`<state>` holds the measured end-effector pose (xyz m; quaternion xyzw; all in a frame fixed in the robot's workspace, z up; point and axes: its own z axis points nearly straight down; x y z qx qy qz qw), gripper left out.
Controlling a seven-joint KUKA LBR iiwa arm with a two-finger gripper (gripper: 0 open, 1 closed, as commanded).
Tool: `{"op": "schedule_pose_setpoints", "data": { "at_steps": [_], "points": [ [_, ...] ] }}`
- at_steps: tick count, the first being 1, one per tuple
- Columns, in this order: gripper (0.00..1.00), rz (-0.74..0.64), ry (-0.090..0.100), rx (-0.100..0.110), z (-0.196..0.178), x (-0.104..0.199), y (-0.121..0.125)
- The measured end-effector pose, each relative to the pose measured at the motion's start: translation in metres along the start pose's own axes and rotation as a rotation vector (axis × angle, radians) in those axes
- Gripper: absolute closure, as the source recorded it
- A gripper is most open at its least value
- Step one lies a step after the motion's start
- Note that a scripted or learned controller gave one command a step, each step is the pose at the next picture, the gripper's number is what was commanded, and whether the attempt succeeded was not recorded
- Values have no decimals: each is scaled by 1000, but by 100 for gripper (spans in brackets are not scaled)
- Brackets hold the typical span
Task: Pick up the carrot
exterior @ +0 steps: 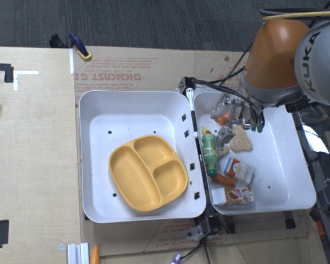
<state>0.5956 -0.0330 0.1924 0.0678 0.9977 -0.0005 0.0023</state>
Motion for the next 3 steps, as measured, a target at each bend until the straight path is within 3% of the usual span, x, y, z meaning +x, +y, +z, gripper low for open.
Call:
{"op": "schedule_pose_setpoints", "data": {
  "at_steps": [1, 2, 3],
  "points": [
    [0, -24, 2, -1, -17, 68, 69],
    [0, 244, 4, 0, 68, 99, 121],
    [100, 241, 0, 1, 59, 97, 121]
  ]
}}
